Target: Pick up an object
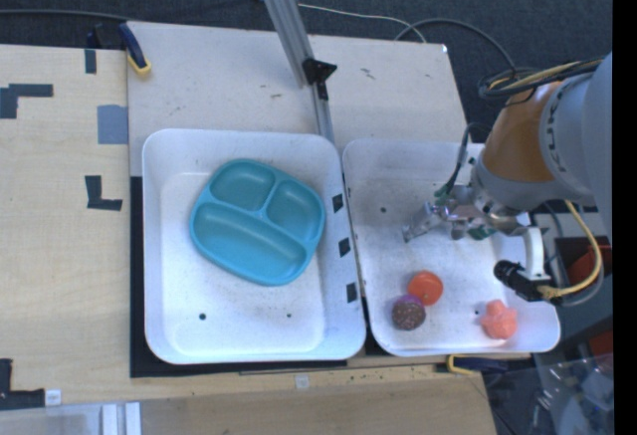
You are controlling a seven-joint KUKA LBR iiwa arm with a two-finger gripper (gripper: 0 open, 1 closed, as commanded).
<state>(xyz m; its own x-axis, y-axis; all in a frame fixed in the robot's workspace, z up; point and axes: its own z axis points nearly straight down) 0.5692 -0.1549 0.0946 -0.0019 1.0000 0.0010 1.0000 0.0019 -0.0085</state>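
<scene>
Nearest, along the right bin's (378, 164) front edge, lie a purple ball (408, 314), an orange ball (426, 288) and a pink toy (499, 320); the claw (423, 224) hangs just behind them, apparently open, gripping nothing.

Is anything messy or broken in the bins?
Nothing looks broken or spilled. The blue divided plate lies flat but turned askew in the left bin. The orange ball, dark ball and pink toy sit loose in the right bin.
</scene>
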